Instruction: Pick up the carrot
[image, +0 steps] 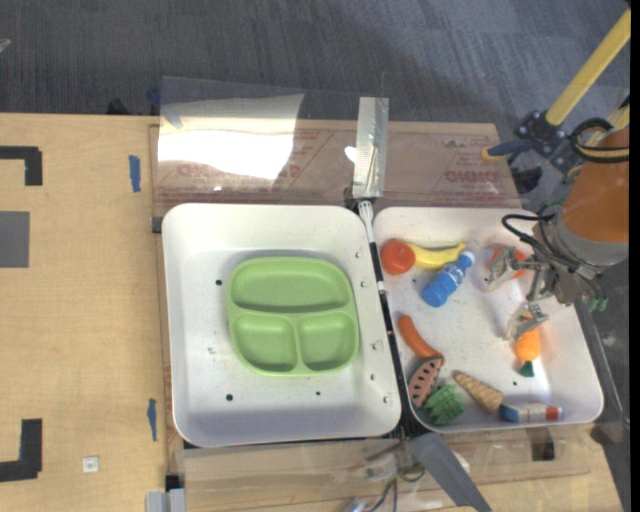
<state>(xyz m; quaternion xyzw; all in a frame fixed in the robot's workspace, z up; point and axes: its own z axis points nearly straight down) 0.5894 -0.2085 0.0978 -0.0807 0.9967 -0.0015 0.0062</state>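
Note:
The carrot (527, 346) is a small orange toy with a green tip pointing toward the front; it lies near the right wall of the right bin (590, 385). My gripper (526, 318) hangs just above and behind the carrot's orange end, at the end of the grey arm with the orange band (600, 200), which reaches in from the right. From this angle I cannot see whether anything is between the gripper's tips; the carrot appears to rest on the bin floor.
The right bin also holds an orange ball (397, 257), a banana (440, 254), a blue bottle (445, 281), a red sausage (419, 336), a watermelon slice (425, 379), a green piece (446, 403), a cone (477, 390) and a marker (530, 411). A green divided plate (293, 313) lies in the left bin (190, 300).

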